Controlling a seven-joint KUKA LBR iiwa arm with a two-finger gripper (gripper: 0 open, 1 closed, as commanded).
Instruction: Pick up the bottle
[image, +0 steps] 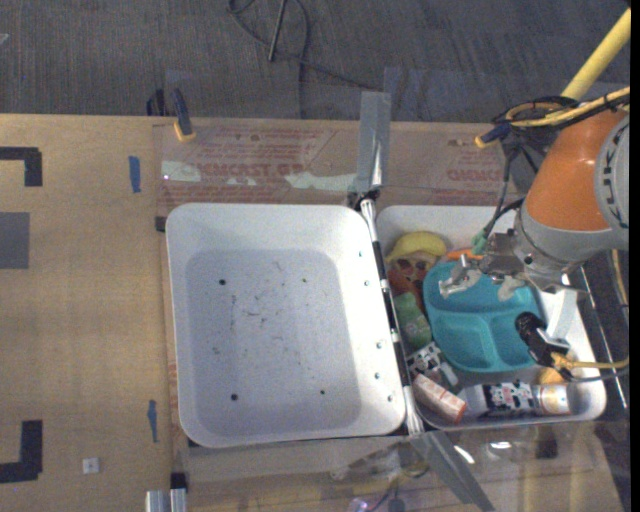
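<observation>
- Bins number two, both shallow and white, side by side on the surface (80, 300). The left bin (270, 320) and the right bin (450, 215) meet along their middle walls.
- One bottle (520, 398) lies on its side in the right bin, against the near wall.
  - It carries a black-and-white label around its middle.
  - Its long axis runs left to right across the view, parallel with that near wall.
  - One end points toward the bin's near-right corner and the other toward the near-left corner. Which end bears the cap cannot be told.
- One teal tray (480, 335), divided into compartments, covers the middle of the right bin, just behind the bottle.
- One pink-and-white tube (440, 397) lies slanted in the near-left corner, just beside the bottle's left end.
- One yellow rounded item (418, 243) sits in the far-left corner, and one green item (412, 322) lies along the left wall.
- One arm (570, 190) reaches in from the right, with its one gripper (482, 285) over the far part of the teal tray, apart from the bottle. Whether the gripper is spread or pressed together cannot be told.
- Two blue tape strips (134, 172) mark the surface left of the left bin.
</observation>
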